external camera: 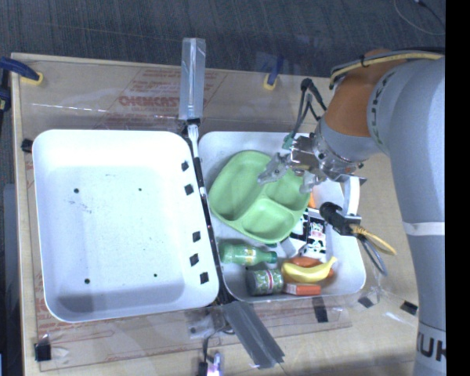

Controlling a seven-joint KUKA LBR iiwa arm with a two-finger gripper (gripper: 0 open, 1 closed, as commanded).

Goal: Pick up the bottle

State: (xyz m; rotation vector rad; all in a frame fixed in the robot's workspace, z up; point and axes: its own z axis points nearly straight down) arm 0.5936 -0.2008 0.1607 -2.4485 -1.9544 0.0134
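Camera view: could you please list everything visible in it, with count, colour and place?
left bin: 1, white, left half of the bench.
right bin: 1, white, beside the left bin, holding all the loose items.
bowl: 1, light green, tilted, upper part of the right bin.
bottle: 1, green with a pale cap, lying below the bowl.
jar: 1, dark, at the right bin's near wall.
banana: 1, yellow, right of the jar.
black-and-white item: 1, above the banana; too small to identify.
clamps: blue and yellow, at the bench's far edge.
arm: 1, grey with an orange band, reaching in from the right.
gripper: 1, over the bowl's right rim.
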